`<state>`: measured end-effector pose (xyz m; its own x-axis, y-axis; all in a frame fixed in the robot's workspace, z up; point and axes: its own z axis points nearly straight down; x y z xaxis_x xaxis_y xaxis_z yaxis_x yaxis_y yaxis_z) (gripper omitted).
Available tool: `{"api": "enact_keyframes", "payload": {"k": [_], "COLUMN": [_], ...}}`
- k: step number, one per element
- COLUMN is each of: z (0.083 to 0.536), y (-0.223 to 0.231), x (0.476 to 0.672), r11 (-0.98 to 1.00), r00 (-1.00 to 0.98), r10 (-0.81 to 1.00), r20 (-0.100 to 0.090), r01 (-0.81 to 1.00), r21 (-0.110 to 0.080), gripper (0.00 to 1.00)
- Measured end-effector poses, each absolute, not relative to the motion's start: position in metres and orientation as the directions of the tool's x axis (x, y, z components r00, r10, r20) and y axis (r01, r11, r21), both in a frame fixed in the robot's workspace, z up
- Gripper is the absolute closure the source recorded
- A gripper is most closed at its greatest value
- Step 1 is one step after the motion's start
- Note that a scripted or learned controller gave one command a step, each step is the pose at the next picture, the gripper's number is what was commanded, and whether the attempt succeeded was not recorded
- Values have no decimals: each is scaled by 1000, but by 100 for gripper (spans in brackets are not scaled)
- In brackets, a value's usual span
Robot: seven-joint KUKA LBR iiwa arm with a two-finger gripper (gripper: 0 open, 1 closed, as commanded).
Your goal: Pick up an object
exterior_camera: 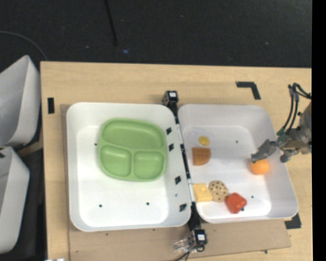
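My gripper (272, 156) reaches in from the right edge over the right side of the right bin (244, 116). Its two fingers stand spread apart, open, with nothing between them. An orange ball (260, 167) lies in the bin just below the left fingertip (259, 155), close to it but not between the fingers. Further left in the same bin lie a small yellow piece (204, 141) and a brown block (201, 156). Along the bin's front are a yellow square (202, 192), a speckled cookie (218, 189) and a red piece (235, 202).
The left bin (87, 200) holds a green divided plate (133, 149). A ridge with black clips (179, 162) separates the two bins. White rounded housings (11, 107) stand off the bench at the far left. Thin cables (296, 99) hang by the arm at the right.
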<state>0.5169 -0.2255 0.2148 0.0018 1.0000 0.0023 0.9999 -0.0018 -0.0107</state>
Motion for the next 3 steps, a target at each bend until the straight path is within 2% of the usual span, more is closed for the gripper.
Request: {"api": "enact_keyframes", "payload": {"k": [1,2,3], "z": [221,173,134], "y": [-225,-221,-225], "x": [520,528,538], "r11": [2,3,0], "r00": [-2,-3,0], "r10": [1000,1000,1000], "r20": [-1,-1,-10], "r01": [1000,1000,1000], "r21": [1,-2,12], "gripper": [0,0,0]}}
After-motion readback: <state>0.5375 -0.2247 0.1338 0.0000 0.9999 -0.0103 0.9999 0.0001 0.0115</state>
